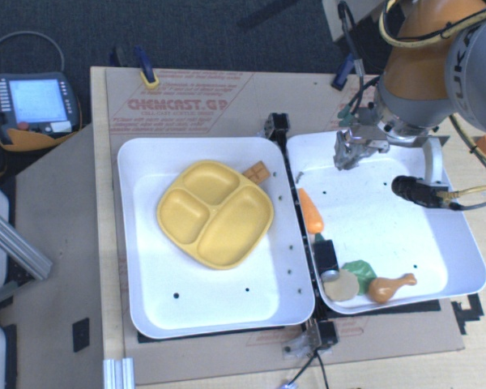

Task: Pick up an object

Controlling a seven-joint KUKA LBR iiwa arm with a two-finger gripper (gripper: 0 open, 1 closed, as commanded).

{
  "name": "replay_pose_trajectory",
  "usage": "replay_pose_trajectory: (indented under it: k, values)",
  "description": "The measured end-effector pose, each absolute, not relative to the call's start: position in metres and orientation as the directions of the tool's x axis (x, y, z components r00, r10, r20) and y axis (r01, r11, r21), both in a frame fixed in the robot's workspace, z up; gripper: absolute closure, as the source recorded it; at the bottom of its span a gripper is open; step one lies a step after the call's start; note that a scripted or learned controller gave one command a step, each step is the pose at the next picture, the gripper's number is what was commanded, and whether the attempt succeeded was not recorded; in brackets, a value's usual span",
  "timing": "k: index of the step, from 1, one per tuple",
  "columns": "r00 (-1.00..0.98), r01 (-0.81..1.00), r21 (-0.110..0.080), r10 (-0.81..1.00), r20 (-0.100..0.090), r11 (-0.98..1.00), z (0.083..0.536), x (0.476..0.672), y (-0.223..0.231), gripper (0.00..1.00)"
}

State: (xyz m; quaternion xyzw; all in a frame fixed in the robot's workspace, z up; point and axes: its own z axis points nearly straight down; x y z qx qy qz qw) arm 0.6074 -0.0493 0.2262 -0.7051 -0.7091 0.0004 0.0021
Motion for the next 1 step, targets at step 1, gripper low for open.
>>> replay_pose_trajectory:
  k: [1]
  values:
    - [-0.007, 1.0, -0.001, 1.0, 0.003, 0.007, 0.2349, 0.6027, 0.0064, 1.0]
